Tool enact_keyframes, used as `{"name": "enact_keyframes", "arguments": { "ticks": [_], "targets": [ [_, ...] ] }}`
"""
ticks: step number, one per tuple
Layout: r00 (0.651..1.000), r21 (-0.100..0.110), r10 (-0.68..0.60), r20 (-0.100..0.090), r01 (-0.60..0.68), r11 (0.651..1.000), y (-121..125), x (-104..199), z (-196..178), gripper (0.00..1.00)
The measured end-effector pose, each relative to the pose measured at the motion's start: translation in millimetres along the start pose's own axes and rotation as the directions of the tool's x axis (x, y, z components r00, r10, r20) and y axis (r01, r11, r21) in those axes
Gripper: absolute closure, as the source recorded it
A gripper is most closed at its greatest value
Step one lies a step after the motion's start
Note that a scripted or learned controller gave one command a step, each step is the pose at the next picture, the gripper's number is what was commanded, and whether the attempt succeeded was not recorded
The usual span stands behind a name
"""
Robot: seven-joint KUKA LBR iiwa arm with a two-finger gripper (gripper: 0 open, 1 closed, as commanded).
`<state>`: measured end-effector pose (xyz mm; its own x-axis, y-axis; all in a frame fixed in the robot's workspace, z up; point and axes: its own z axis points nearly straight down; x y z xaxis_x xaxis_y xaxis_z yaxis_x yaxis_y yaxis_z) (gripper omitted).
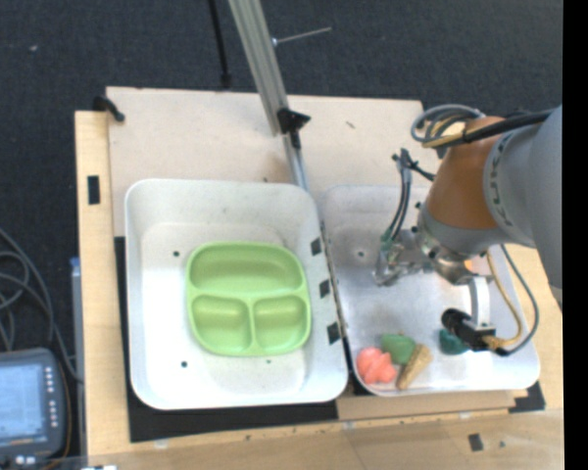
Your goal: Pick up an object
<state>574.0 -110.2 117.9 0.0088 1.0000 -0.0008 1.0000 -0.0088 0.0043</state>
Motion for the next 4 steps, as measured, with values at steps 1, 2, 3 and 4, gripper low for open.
{"name": "enact_keyframes", "arguments": {
  "ticks": [1, 2, 3, 4],
  "targets": [
    [1.000, -0.002, -0.011, 0.000, 0.011, 1.000, 2.3, 2.3, -44.1, 1.00],
    [1.000, -0.002, -0.012, 0.001, 0.012, 1.000, 10.6, 4.8, -91.0, 1.00],
    [1.000, -0.005, -0.013, 0.001, 0.013, 1.000, 9.8, 12.6, -150.0, 1.00],
    [1.000, 0.001, -0.016, 0.000, 0.016, 1.000, 10.7, 11.7, -159.6, 1.00]
  ]
}}
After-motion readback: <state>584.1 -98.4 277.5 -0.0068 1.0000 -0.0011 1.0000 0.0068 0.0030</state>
